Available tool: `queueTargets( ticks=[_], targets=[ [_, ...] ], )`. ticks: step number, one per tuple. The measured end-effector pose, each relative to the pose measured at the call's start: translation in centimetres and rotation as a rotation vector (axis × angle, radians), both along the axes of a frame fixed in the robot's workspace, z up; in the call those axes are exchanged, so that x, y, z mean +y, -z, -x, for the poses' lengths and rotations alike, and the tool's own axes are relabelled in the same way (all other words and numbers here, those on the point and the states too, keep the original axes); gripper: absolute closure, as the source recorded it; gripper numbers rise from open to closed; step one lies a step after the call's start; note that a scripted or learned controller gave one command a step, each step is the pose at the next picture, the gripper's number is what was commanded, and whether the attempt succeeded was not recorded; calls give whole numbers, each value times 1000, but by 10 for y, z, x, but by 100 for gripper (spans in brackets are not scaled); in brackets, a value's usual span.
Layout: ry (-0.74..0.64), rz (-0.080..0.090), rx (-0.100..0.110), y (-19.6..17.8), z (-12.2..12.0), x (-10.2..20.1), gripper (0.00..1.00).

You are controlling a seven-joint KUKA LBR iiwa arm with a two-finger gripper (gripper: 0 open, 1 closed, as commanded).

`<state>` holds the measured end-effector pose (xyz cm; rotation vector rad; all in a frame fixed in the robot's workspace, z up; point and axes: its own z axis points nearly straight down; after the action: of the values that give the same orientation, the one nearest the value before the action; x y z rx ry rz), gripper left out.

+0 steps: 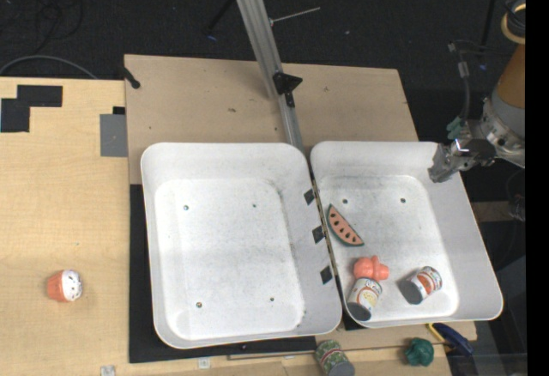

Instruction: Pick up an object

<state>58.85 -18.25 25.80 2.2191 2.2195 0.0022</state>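
Hovering at the right bin's (446, 194) upper right rim, my hand (446, 161) has a grip state I cannot tell. Pickable objects lie toward 7 o'clock from it: a watermelon-slice toy (344, 226) with long axis running 11-to-5, then an orange figure (370, 268) touching a small can (365, 294), and a second can (421, 283) nearest.

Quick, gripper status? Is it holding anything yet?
Gripper: over the right bin's upper right rim, nothing seen in it. Open or shut cannot be told from this view.
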Motion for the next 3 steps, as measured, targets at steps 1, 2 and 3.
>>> queueTargets(
  ticks=[1,2,3],
  targets=[
    [-3,-3,6,-5,14,48,100],
    [-3,-4,9,10,32,94,100],
    [-4,-4,8,5,42,145,100]
  ],
)
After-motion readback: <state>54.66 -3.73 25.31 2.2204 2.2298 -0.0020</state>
